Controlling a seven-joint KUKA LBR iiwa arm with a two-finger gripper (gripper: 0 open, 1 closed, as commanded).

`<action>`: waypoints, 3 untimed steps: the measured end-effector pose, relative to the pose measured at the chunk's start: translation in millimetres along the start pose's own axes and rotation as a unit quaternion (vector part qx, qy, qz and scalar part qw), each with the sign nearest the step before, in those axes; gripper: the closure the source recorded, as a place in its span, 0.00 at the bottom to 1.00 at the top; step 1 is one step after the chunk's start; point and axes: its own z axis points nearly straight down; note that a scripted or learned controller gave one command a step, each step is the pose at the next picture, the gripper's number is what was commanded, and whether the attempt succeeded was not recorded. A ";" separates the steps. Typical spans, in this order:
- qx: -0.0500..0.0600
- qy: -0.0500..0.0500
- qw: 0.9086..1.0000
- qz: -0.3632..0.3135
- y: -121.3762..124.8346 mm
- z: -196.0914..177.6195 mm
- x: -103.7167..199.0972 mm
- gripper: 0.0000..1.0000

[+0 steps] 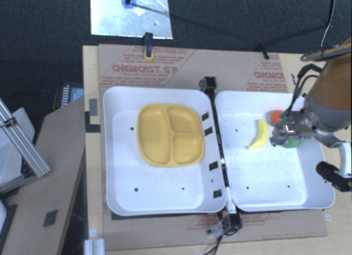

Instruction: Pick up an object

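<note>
The gripper sits low in the right bin, just beside the banana on its arm side, with an orange piece touching its far edge and a green piece partly hidden under it. Whether it is released or clenched cannot be told; nothing is plainly held. The banana lies tilted, well apart from the divider between the bins; beyond that divider a yellow tray rests in the left bin. To do this step well, the arm would likely settle on one target, centre over it clear of the neighbours, close across its narrow width, then lift straight up.
</note>
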 end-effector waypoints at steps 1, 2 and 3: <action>0.000 0.000 1.000 0.000 1.8 -39.5 -0.2 1.00; 0.002 0.001 1.000 -0.002 25.9 -20.2 53.2 1.00; 0.002 0.001 1.000 -0.003 40.2 -15.8 109.7 1.00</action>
